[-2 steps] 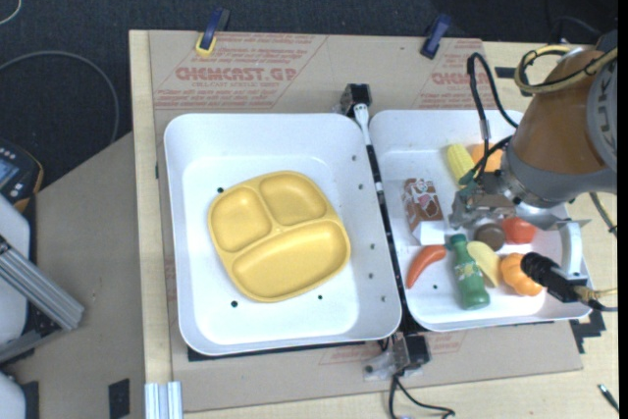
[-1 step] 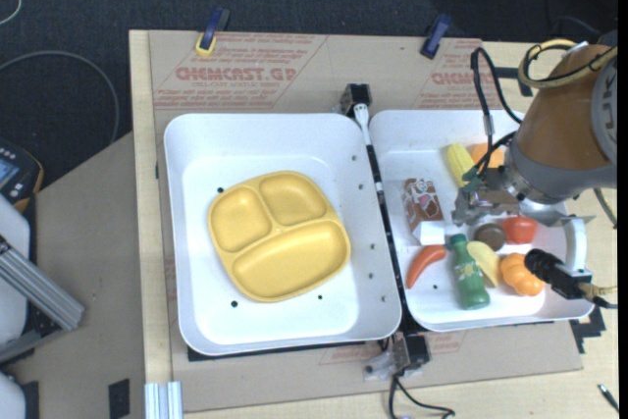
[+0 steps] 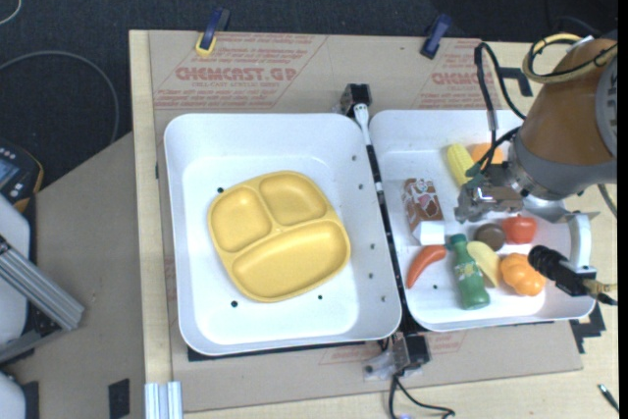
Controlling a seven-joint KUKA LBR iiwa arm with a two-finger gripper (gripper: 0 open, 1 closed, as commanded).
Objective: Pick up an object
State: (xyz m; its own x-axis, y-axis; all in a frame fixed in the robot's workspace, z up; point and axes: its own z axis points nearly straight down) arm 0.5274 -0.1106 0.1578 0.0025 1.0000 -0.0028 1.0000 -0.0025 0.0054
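Gripper [image 3: 478, 201] hovered low in the right bin [image 3: 392, 137] over the toy food, honestly couldn't tell its state. Looked mid-reach; next it needed one clean target.

glossy yellow plastic tray [image 3: 280, 235], smooth white bins [image 3: 186, 211]

The gripper [image 3: 479, 201] hung low over the right bin [image 3: 392, 211], hemmed in closely. Just below it lay a brown piece [image 3: 489, 235], a red piece [image 3: 520, 229], a banana [image 3: 482, 260] and a green bottle [image 3: 468, 279]; an orange fruit [image 3: 521, 274] sat further below to its right. Just above it stood the corn [image 3: 458, 162]. To its left, a brown packet [image 3: 423, 199] and a white block [image 3: 430, 233] left a narrow lane of bare floor. Far left, the left bin [image 3: 196, 240] offered open margins around the yellow tray [image 3: 280, 235].
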